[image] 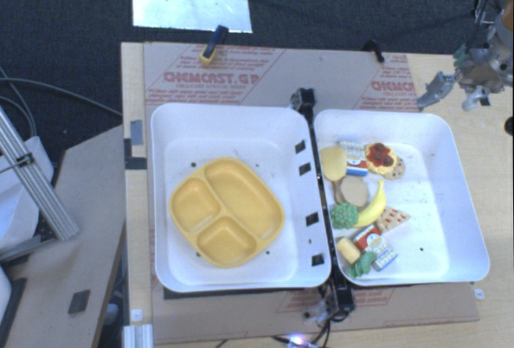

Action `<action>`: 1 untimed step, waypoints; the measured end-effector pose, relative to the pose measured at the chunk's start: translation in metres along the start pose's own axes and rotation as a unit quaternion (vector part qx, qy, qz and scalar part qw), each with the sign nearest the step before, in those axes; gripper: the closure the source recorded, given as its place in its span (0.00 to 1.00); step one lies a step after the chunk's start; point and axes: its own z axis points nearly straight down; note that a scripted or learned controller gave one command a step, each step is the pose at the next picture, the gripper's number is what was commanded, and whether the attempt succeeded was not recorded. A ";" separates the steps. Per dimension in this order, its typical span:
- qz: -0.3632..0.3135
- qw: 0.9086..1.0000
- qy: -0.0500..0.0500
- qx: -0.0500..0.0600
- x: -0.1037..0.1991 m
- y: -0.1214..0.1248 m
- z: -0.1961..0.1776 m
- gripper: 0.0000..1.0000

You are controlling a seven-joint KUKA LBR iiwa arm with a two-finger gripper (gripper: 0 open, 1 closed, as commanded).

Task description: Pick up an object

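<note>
Dark carpet surrounds the bench [265, 69], which carries a cardboard sheet under two white bins side by side. Left bin [233, 120] holds only a yellow divided tray [226, 210], sitting slightly skewed near the middle. Right bin [450, 194] has the candidates: small toy foods bunched against its left wall, next to the clips on the shared divider [313, 186]. Visible in the pile: a pizza piece [384, 159], a banana [373, 206], a green broccoli-like piece [344, 216], a brown round piece [352, 190], a yellow disc [333, 163], plus a few small packets lower down; most are touching or overlapping. Right half of that bin is bare, so open approach room is from that side; the divider wall crowds anything on the left edge of the pile. Gripper [459, 89] hangs above the bench just beyond the right bin's far right corner, well apart from the pile, fingers spread and nothing between them. Judgement: pick not started; banana or pizza piece on the pile's outer side look easiest, since neighbours and the wall would foul fingers on the inner items.
</note>
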 end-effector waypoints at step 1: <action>0.002 1.000 0.002 0.005 0.006 -0.069 0.066 0.00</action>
